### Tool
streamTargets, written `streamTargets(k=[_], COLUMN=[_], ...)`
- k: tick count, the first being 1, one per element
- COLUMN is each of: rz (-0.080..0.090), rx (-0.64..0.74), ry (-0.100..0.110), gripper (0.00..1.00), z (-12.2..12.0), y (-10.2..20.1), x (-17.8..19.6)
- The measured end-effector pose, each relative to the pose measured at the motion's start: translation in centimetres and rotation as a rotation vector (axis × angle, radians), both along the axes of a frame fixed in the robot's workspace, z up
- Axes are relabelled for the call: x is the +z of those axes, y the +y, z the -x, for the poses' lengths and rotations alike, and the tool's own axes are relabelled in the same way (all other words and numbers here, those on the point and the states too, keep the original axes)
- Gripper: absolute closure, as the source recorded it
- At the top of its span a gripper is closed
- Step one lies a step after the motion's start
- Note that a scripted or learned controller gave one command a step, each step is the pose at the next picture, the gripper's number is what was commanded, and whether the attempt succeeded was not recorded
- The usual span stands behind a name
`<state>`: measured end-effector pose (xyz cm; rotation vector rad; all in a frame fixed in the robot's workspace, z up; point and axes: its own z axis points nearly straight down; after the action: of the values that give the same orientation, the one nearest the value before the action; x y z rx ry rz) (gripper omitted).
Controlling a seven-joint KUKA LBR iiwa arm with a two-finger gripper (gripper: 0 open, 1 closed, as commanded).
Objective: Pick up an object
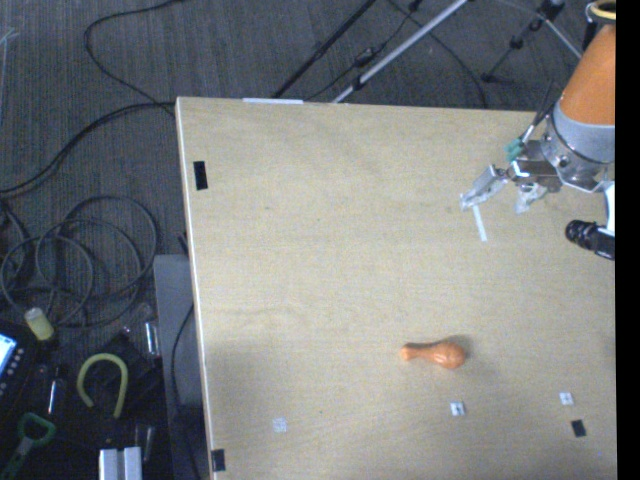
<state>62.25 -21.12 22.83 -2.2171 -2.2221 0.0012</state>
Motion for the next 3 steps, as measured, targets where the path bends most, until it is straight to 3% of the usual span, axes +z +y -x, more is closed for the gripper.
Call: streamTargets(k=[1, 2, 3], rz=[0.004, 0.002, 0.002], rx=[0.250, 0.560, 0.560], ry=[0.000, -0.003, -0.005], gripper=[0.00, 0.00, 1.00], z=[-3.8, -4.6, -4.7], y=[-1.1, 3.1, 3.2], x=[-13.1, -14.4, -13.4])
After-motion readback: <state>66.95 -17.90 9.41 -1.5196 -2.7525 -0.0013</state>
